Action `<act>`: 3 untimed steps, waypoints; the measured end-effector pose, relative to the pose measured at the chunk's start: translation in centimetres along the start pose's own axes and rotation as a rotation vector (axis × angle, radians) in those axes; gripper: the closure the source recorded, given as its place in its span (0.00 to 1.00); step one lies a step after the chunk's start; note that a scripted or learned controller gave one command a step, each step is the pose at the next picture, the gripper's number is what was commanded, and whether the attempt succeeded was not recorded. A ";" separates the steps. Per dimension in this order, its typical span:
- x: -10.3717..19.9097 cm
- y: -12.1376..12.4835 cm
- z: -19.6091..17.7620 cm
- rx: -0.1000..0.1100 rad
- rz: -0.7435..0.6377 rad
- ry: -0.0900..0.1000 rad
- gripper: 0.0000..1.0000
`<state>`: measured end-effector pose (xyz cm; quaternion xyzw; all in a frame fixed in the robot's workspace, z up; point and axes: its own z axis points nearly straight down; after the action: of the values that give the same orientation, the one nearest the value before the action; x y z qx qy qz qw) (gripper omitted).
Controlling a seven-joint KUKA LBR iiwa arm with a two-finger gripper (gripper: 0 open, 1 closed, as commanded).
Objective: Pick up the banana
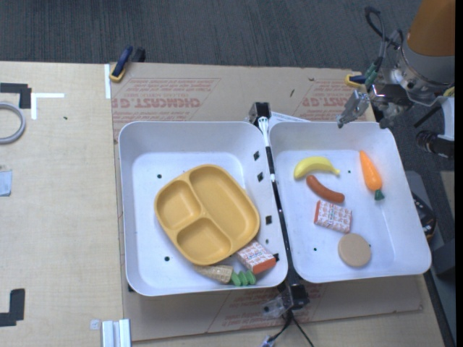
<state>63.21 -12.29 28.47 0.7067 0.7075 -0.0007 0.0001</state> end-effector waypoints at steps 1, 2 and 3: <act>0.2 0.6 18.0 -0.006 -0.118 0.001 0.00; 2.6 2.7 19.2 -0.002 -0.186 0.000 0.00; 2.5 2.4 18.4 0.013 -0.183 0.003 1.00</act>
<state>65.60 -9.84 10.05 0.6392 0.7690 -0.0044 -0.0056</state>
